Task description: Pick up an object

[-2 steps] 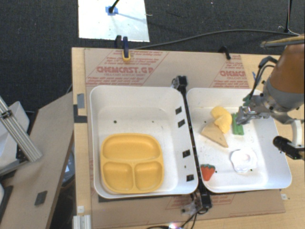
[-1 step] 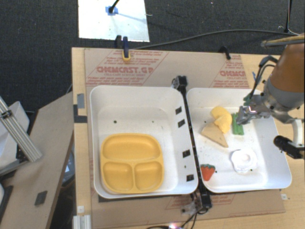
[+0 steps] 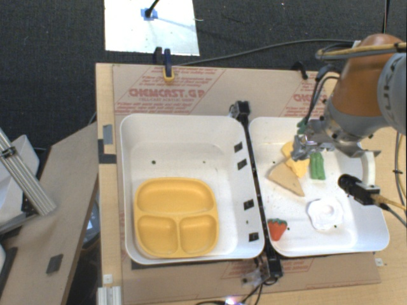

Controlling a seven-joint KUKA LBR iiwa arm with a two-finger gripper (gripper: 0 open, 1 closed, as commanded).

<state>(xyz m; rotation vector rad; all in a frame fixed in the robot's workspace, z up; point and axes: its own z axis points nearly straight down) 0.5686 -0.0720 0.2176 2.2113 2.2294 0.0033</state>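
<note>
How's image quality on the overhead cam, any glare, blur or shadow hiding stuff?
Camera view: soft overall, even light; mild glare whitens the right bin, so the white piece barely stands out; the gripper is blurry against the yellow pieces; yellow tray and strawberry read clearly.

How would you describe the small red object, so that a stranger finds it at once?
Look in the right bin, at its near corner beside the divider between the two bins. The strawberry toy lies there alone: it is red with a green top, while its neighbours are yellow, tan, green or white.
</note>
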